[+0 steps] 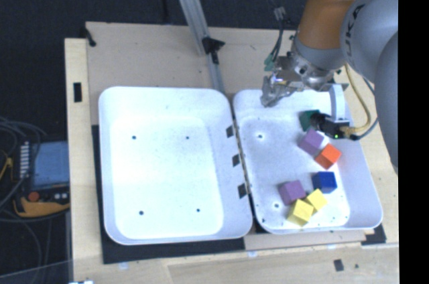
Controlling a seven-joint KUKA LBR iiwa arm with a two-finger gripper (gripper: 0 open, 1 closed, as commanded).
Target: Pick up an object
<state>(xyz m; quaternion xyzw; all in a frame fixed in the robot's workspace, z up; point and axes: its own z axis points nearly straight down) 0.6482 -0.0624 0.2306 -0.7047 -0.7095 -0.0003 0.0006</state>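
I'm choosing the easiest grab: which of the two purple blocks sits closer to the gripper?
The upper purple block, touching the orange block, is closer to the gripper. The other purple block lies lower, beside the yellow blocks.

Orange cube (329, 156) — blue cube (324, 181)

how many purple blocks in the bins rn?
2, both in the right bin: one purple block touching the orange block, another lower down by the yellow blocks. The arm may hide more near the top edge.
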